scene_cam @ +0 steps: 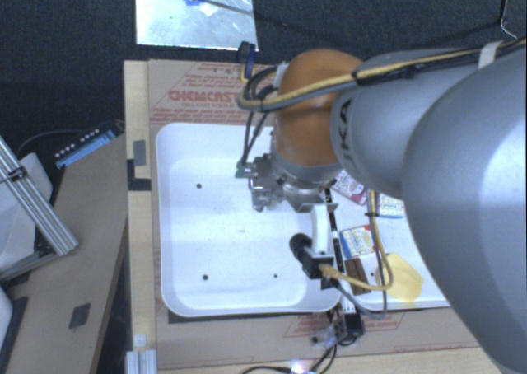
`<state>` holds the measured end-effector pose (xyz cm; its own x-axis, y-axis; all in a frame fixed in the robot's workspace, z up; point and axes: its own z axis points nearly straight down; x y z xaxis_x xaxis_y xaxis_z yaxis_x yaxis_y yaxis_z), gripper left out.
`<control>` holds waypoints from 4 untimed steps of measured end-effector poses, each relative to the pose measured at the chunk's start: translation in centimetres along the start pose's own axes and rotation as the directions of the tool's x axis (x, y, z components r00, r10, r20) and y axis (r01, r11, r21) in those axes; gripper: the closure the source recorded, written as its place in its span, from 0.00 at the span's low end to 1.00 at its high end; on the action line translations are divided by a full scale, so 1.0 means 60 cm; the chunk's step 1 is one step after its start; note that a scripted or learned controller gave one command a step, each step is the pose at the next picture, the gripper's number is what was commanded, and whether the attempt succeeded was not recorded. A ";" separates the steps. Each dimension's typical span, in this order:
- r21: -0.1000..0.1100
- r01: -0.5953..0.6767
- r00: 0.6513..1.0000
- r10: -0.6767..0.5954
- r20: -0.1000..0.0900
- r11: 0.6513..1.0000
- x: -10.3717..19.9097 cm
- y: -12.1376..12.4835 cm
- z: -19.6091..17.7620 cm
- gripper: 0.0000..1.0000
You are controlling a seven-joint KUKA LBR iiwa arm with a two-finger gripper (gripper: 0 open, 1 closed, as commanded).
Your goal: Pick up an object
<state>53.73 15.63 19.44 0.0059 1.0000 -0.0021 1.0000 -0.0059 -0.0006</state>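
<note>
My gripper [265, 189] hangs below the orange wrist band over the right side of the left white bin [189, 224]; just its grey metal body shows under the wrist. In the right bin [412, 305], at the arm's edge, lie a pink and white packet [350, 187], a white card with a blue stripe [389, 208], a blue and orange packet [356, 240], a brown bar [356, 270] and a yellow piece [401, 278]. The arm hides the remainder of that bin.
The bins sit on a cardboard sheet [198, 92] printed with red letters. A shiny foil sheet [193, 2] lies at the back. An aluminium rail [33, 203] stands at the left, off the bench.
</note>
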 end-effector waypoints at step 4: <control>-0.019 0.012 1.000 -0.012 -0.012 1.000 0.127 -0.055 -0.585 1.00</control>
